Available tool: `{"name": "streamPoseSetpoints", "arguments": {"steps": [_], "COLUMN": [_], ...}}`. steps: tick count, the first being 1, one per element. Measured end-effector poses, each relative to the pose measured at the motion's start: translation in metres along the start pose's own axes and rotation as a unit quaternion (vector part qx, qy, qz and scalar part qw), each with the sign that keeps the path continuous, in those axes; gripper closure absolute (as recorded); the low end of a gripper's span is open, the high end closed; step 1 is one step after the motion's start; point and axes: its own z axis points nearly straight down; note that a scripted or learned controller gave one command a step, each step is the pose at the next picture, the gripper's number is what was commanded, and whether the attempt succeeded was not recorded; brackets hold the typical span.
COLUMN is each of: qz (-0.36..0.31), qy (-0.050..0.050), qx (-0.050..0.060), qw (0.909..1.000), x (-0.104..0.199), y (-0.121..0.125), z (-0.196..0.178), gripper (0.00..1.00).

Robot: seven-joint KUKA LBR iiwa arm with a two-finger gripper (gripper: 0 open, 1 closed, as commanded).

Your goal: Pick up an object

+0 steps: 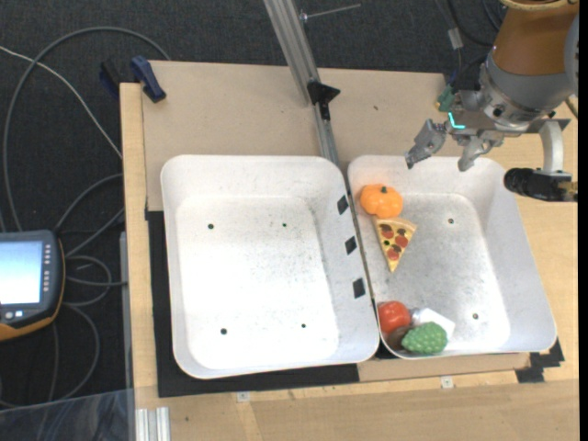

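Camera view: you're looking down at both bins. The gripper (447,152) is hanging above the far rim of the right bin (514,274), jaws spread apart with nothing between them. So you're sitting in the approach step; no grasp is under way yet.

Candidate objects are all lying in the right bin, along its left side. The orange pumpkin (380,199) is sitting near the far left corner, and it's the closest item to the gripper, though still apart from it. The pizza slice (394,241) is lying flat just in front of the pumpkin, tip pointing toward the near edge. In the near left corner the red tomato (393,316) and the green grape bunch (424,338) are crowding together, with a small white item (434,321) touching the grapes. The left bin (248,265) is holding no objects.

My read on the next move: you're needing a shift left and toward the near side to get over the pumpkin, then a straight descent with the jaws staying wide. The pumpkin looks round and tall enough to pinch. The pizza slice is looking too flat for an easy grip. The corner cluster is risky, wall and neighbours getting in the way.
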Motion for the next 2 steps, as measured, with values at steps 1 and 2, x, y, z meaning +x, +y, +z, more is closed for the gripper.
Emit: {"name": "streamPoseSetpoints", "arguments": {"steps": [1, 2], "qz": [0.0, -0.001], "qy": [0.0, 0.0], "qx": [-0.002, 0.0], "qw": [1.0, 1.0], "x": [0.0, 0.01], "y": [0.001, 0.002], "z": [-0.003, 0.047], "gripper": [0.0, 0.0]}}
